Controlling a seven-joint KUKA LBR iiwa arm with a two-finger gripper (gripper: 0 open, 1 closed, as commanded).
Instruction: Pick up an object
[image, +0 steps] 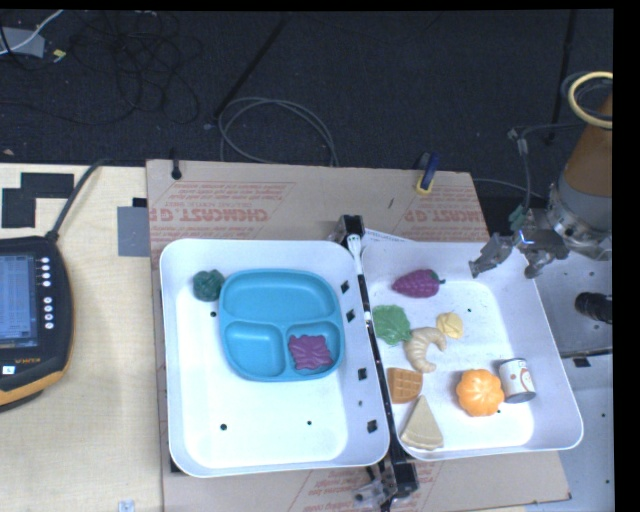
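Overhead, two white bins (200, 420) sit on cardboard (300, 205) (dark floor behind); claw (512, 255) spread, holding nothing

both white bins (200, 420) look like smooth plastic with a faint sheen. the blue divided tray (262, 310) is matt plastic. under them lies printed brown cardboard (300, 200) — dull and papery. the orange (480, 392) looks waxy, the small can (515, 380) glossy — the bench top (90, 430) pale wood.

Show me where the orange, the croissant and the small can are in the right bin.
orange (479, 391), camera view, middle of the fruit.
croissant (425, 347), camera view, middle of its curved body.
small can (515, 380), camera view, its side wall.
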